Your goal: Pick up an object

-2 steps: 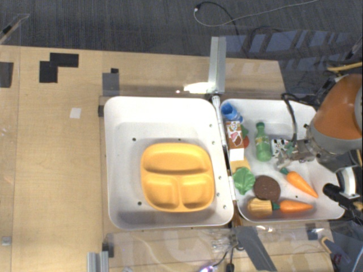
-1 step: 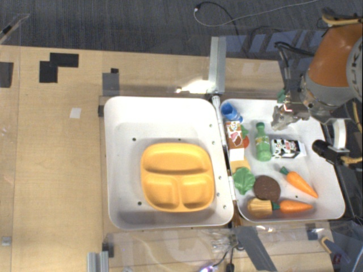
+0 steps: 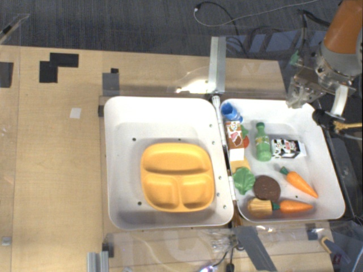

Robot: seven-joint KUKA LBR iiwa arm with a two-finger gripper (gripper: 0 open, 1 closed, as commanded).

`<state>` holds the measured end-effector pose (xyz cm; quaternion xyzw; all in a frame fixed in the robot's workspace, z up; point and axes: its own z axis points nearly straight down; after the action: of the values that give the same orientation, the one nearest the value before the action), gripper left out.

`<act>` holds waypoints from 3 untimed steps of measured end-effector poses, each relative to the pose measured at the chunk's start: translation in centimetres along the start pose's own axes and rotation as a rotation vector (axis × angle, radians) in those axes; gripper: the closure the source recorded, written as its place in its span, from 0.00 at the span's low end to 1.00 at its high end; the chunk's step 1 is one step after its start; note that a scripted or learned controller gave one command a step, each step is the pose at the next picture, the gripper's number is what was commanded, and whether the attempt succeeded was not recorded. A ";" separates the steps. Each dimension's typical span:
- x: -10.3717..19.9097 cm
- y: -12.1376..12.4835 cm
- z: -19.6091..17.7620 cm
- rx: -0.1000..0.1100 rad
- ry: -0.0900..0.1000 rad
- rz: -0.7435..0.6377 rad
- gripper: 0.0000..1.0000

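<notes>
While the arm reaches in from the right, I see the gripper hovering over the far right corner of the right bin, above the rim, with nothing visible between its fingers; I cannot tell from this angle whether they are spread or pressed together. Orange band of the arm sits above the wrist at the upper right. Nearest objects below the gripper: a small black-and-white carton lying flat, and a green bottle just left of it, lying along the bin. Further left, against the divider side, a blue cup at the far end, then a red-and-white box just nearer, then a yellow block. A green leafy toy lies nearer again, touching a brown round disc. One carrot lies on a slant right of the disc; a second carrot lies along the near wall, beside a tan piece. All candidate objects rest in the right bin, none lifted. Left bin holds a yellow divided tray, sitting flat near its centre. Wooden bench surrounds both bins.
</notes>
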<state>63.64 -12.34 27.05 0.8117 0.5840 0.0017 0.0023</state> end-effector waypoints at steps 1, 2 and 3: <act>-4.0 4.5 4.7 0.001 -0.001 -0.044 1.00; -4.6 5.1 4.7 -0.001 0.000 0.051 1.00; -4.4 5.0 3.0 0.000 0.000 0.102 1.00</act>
<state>67.02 -18.17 24.06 0.8404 0.5419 0.0019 0.0023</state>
